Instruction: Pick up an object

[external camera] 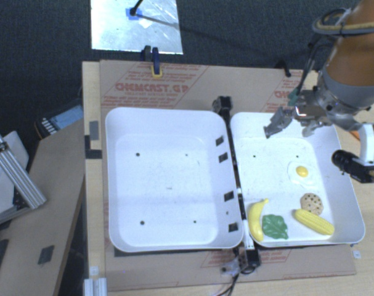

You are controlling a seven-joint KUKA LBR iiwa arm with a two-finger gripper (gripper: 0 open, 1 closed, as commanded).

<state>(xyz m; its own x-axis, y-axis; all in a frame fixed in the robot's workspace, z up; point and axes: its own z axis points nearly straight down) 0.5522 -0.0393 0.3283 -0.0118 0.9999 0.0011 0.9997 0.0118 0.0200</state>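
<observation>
The right bin holds a fried egg, a round cookie, a yellow corn cob, a banana and a green leaf. The toys are gathered in the bin's near half. My gripper hangs above the far part of the right bin, well beyond the egg. It is open, its two fingers spread apart with nothing between them.
The left bin sits beside the right one, with a black divider strip between them. Both rest on a cardboard sheet. A blue and yellow clamp stands at the sheet's far edge.
</observation>
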